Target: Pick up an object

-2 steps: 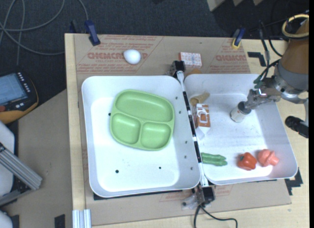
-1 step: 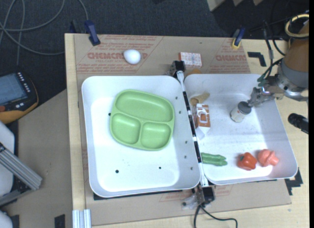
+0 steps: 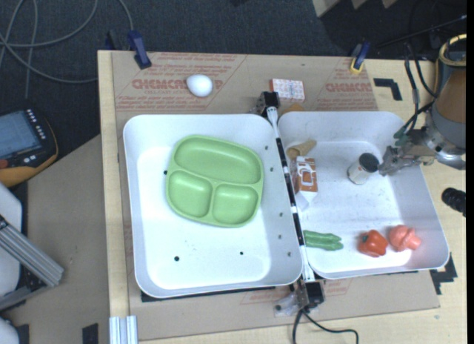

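My gripper (image 3: 390,160) hangs low over the right bin (image 3: 415,209), near its right wall, with the grey arm coming in from the right. Just to its left, close to touching it, stands a small grey can (image 3: 361,169). A brown and white packet (image 3: 304,173) lies against the bin's left wall. Along the bin's front lie a green pea pod (image 3: 322,240), a red pepper (image 3: 373,243) and an orange-pink toy fruit (image 3: 404,238).
The left bin (image 3: 148,209) holds a green divided plate (image 3: 215,181). Behind the bins on the cardboard sit a white egg (image 3: 198,84) and a small checkered box (image 3: 287,89). Blue clamps (image 3: 138,48) (image 3: 359,56) grip the board's back edge.
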`<state>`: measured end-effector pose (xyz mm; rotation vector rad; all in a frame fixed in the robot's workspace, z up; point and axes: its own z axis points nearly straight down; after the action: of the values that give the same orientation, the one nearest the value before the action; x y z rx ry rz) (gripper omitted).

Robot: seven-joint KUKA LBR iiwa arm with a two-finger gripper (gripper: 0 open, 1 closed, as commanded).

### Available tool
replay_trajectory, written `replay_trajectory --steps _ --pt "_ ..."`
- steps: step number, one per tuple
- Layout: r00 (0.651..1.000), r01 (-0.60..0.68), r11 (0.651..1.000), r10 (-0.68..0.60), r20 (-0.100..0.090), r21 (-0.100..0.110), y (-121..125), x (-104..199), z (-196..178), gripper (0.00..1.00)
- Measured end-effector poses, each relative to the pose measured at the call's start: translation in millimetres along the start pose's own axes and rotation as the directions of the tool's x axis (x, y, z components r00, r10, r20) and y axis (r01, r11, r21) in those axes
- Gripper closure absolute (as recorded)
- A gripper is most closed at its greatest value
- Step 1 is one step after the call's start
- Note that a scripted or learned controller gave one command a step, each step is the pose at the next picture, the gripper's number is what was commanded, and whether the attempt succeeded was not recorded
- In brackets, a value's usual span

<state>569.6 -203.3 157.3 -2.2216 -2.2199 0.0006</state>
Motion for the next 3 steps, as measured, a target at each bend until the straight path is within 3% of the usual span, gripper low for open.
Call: replay_trajectory --steps 1,2,3 --pt "1.000 0.001 1.000 -0.001 0.002 -0.003 44 -8 10 1.00" --pt "1.000 0.001 1.000 -0.001 0.000 0.000 34 -1 11 1.00" --pt "1.000 0.000 1.000 0.000 0.000 0.000 8 8 13 1.00"
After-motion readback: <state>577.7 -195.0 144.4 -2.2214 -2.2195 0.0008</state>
